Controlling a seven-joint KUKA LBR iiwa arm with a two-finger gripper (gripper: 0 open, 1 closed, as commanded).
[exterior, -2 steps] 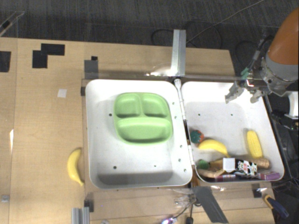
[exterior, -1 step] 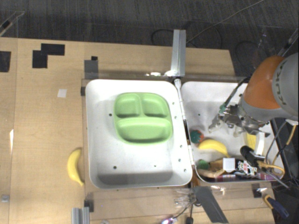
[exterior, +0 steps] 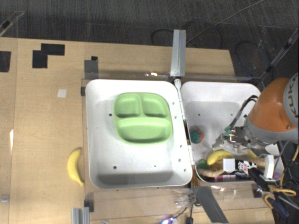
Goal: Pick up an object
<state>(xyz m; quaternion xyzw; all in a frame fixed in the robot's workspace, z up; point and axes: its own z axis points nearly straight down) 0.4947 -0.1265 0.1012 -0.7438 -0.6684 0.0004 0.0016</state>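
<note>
1. You see the left bin [exterior: 96, 125] holding a green divided tray [exterior: 142, 117], far of centre.
2. The right bin [exterior: 210, 97] has its clutter along the near wall.
3. The arm [exterior: 275, 111] enters from the right.
4. Its gripper [exterior: 235, 141] hangs just above a yellow banana [exterior: 217, 157]; you cannot tell its grip state.
5. A second banana [exterior: 74, 166] lies on the bench, left of the left bin.
6. A small green-and-red ball [exterior: 196, 135] sits near the divider.
</note>
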